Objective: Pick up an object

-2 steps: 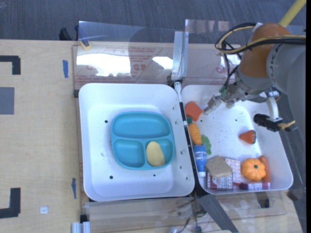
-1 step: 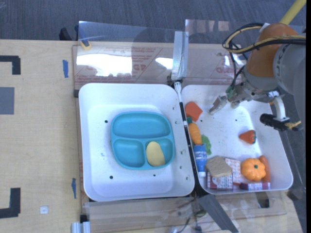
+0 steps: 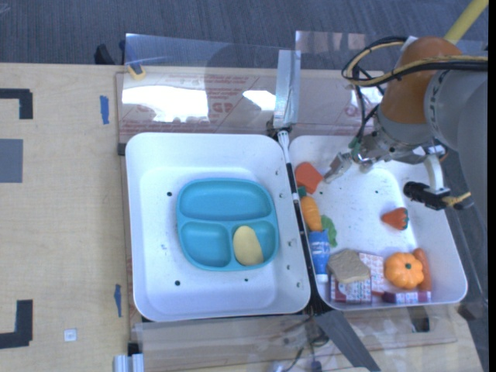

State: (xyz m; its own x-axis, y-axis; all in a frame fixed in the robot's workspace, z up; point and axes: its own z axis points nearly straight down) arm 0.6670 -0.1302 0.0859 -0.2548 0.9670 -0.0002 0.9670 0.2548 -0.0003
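The gripper [image 3: 341, 166] hangs low over the upper left part of the right bin [image 3: 364, 208], its two thin fingers slightly parted with nothing between them. Its tips sit just beside an orange-red block [image 3: 308, 176] that lies against the bin's left wall, close but not visibly touching. Behind the fingers the grey arm [image 3: 457, 115] with its orange band reaches in from the right, cables looped above the wrist. Below the block, along the same wall, lie a carrot-like piece [image 3: 311, 211] with a scrap of green beside it and a blue-and-white tube [image 3: 318, 254]. Farther out in this bin are a small red strawberry [image 3: 395, 218] near the right side, a slice of bread [image 3: 349, 267] resting on a printed packet (its label too small to read), and an orange pumpkin [image 3: 404, 270] at the lower right. The left bin [image 3: 155, 169] holds a blue divided tray [image 3: 225, 223], with a yellow lemon-like object [image 3: 248, 246] in its lower right compartment.
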